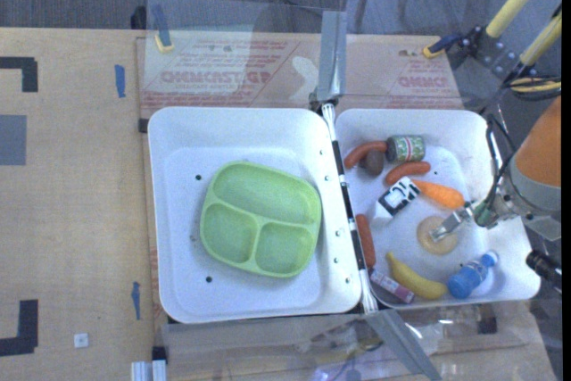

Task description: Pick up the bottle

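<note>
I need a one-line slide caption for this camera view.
Pincer low in the right bin, above a tan disc; blue bottle lies nearer, untouched; green tray in left bin.

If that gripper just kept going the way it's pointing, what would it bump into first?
Probably the tan round disc: the gripper slants down and leftward right over it, though its height above the disc is unclear. The blue bottle lies off that line.

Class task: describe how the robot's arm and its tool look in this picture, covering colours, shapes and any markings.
The arm enters from the right: a rounded orange band shows above a grey wrist section. The tool is slim and metallic grey, ending in narrow fingers over the right bin. No markings are legible.
</note>
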Tool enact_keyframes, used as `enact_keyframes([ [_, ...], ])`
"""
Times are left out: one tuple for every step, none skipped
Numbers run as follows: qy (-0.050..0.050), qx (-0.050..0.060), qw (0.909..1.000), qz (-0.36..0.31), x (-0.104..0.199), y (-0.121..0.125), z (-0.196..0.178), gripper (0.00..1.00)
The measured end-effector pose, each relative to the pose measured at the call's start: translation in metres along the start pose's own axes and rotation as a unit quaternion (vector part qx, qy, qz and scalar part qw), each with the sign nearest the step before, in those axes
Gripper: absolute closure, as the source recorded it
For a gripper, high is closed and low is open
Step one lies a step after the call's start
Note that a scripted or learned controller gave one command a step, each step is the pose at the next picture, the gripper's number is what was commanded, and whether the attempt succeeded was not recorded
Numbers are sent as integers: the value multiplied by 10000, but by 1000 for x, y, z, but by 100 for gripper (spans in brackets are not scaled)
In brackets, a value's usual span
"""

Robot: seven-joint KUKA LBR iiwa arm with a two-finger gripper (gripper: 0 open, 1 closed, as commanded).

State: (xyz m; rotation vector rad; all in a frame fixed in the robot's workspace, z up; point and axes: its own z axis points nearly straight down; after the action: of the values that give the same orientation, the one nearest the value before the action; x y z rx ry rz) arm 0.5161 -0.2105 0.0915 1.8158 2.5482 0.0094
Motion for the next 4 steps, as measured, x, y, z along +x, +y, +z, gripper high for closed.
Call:
enact_keyframes([
  [29, -27, 10000, 44, 2, -30, -1, 0],
  [12, -19, 9990, -454, 0, -31, -1, 0],
  [-11, -5, 9960, -894, -1, -33, -2, 0],
  [5, 13, 9921, -1253, -5, -26, 0, 0],
])
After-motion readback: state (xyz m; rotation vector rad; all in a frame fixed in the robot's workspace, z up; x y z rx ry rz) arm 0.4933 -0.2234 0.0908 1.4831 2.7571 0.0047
